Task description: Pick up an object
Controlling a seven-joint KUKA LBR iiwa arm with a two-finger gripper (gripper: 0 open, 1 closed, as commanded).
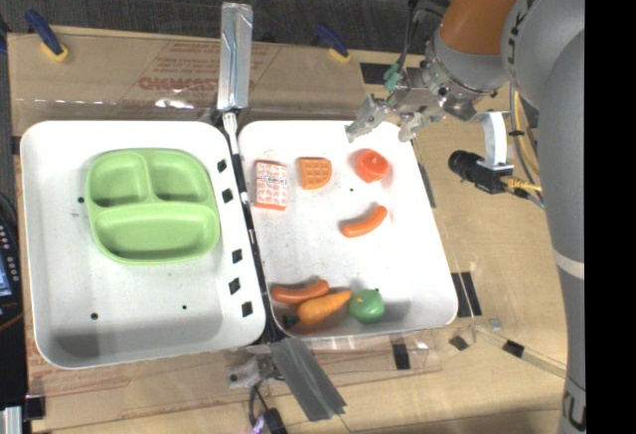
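My gripper [382,127] hangs open over the far edge of the right bin [427,253], with nothing between its fingers. Just below it lies a round orange-red toy tomato [371,165]. Further into the bin are an orange waffle [314,172], a pink wafer packet [270,186] and an orange sausage [363,221]. Along the near wall sit a hot dog [298,291], a carrot [324,306] and a small green vegetable [368,305].
The left bin [45,223] holds a green divided plate [152,204]. A grey metal bar [235,55] stands at the back between the bins. Cardboard [129,65] lies behind them, held by blue clamps [45,33].
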